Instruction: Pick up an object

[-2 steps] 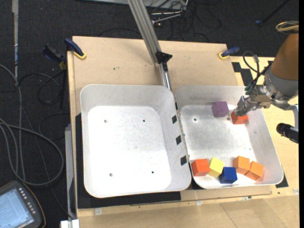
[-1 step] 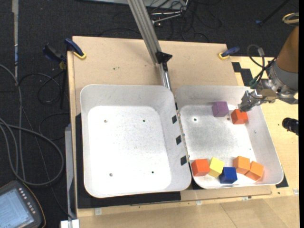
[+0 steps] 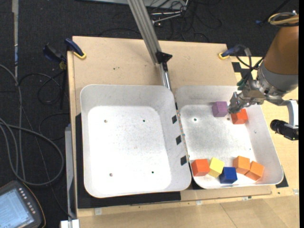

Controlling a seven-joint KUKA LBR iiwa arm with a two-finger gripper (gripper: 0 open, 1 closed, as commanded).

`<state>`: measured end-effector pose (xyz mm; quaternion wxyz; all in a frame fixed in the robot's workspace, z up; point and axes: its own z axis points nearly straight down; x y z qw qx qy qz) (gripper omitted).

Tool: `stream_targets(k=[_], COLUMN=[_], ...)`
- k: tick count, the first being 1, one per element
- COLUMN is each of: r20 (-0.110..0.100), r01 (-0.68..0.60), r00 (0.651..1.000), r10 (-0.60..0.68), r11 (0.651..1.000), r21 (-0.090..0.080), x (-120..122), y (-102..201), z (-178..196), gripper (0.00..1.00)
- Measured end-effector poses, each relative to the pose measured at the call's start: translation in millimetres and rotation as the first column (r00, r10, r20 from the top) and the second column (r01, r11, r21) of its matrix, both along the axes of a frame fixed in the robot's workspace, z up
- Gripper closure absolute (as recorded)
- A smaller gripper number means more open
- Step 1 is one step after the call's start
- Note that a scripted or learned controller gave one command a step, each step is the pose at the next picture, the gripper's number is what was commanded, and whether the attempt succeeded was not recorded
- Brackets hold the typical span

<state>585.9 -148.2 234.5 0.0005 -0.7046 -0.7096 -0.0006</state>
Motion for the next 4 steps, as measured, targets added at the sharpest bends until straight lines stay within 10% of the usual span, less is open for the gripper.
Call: stream_targets(k=[4], r20=[-0.002], r01=[-0.002], r00=[1.000], r10=[0.002], r11=[1.000], r21=[0.001], x=[-41], y=[227], z=[-2], gripper=[1.00])
